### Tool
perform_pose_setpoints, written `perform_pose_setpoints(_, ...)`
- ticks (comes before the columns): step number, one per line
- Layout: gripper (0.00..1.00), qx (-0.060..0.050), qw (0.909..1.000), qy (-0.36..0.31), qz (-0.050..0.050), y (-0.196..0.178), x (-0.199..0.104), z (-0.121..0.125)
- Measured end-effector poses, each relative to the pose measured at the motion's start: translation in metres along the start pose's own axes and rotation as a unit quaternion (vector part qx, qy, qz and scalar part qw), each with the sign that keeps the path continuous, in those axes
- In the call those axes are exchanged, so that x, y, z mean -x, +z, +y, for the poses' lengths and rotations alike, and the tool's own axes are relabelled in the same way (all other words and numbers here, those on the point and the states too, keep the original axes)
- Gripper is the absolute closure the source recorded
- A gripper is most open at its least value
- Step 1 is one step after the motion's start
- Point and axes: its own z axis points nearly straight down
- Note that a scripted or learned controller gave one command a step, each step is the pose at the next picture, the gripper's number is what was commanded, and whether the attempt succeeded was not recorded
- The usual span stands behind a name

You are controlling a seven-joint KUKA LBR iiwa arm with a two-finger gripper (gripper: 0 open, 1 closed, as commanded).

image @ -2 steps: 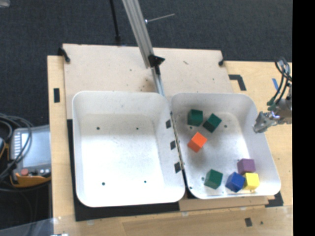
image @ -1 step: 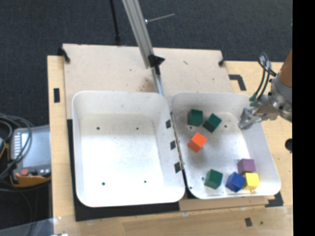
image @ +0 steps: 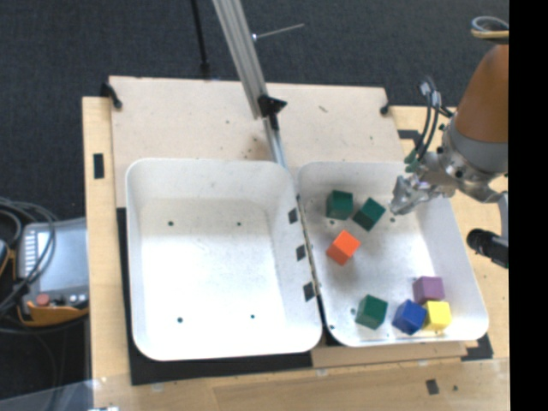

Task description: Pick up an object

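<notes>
1. Nearest the camera, along the front wall of the right bin [image: 467, 315], sit a green cube [image: 372, 311], a blue cube [image: 410, 316], a yellow cube [image: 438, 314] and a purple cube [image: 427, 288], the last three crowded together and touching
2. Gripper [image: 404, 200] hangs low over the back of that bin; whether it is released or clenched cannot be told, and nothing shows in its grasp
3. Closest to the tool is a dark green cube [image: 369, 214], just beside its tip; a second green cube [image: 340, 204] lies a little beyond that, and an orange cube [image: 344, 247] sits further forward, alone
4. These blocks look small, rigid and light, probably with smooth faces; gripping across two opposite flat sides should hold best, since a corner grip may slip
5. Orange cube has open floor on every side, the easiest approach; the front cluster leaves little room for fingers, and the bin wall crowds it
6. Left bin [image: 214, 255] lies well away from the tool, past the shared rim
</notes>
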Motion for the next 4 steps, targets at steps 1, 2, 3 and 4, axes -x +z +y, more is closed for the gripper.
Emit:
perform_pose_setpoints(1, 1.00, 0.000, 1.0000, 0.001, 0.000, 0.012, -0.043, 0.023)
perform_pose_setpoints(2, 1.00, 0.000, 1.0000, 0.000, 0.000, 0.008, -0.095, 0.035)
perform_pose_setpoints(3, 1.00, 0.000, 1.0000, 0.000, 0.000, 0.014, -0.154, 0.048)
perform_pose_setpoints(4, 1.00, 0.000, 1.0000, 0.000, 0.000, 0.031, -0.203, 0.064)
